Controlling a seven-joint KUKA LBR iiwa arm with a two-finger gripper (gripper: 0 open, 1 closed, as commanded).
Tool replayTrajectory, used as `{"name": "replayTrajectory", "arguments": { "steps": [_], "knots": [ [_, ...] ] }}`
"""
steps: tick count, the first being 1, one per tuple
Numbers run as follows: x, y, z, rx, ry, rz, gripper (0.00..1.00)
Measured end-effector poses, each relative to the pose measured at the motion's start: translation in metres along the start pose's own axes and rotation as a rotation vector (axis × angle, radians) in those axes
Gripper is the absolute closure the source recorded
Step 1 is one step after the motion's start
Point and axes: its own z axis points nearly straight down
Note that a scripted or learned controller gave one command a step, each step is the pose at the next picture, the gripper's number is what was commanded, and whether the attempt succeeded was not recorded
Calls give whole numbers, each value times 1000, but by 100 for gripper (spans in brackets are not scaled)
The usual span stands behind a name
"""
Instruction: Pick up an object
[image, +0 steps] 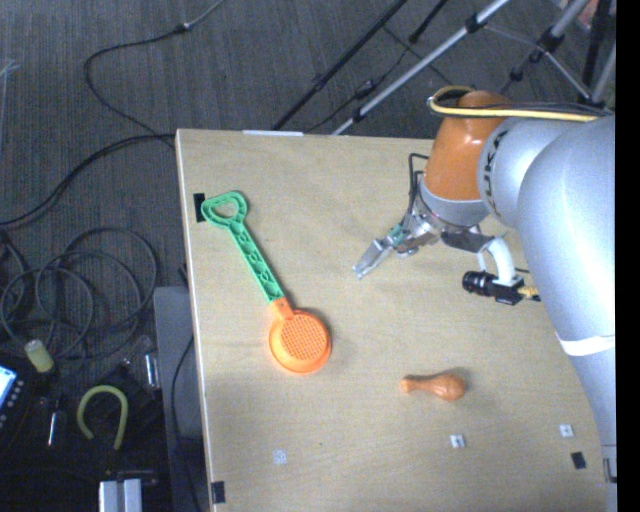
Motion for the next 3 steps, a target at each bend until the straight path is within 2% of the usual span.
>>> {"name": "replayTrajectory", "arguments": {
  "steps": [1, 2, 3],
  "knots": [
    [0, 0, -9, 0, -1, 0, 100],
    [0, 0, -9, 0, -1, 0, 0],
    [0, 0, -9, 0, -1, 0, 0]
  ]
}}
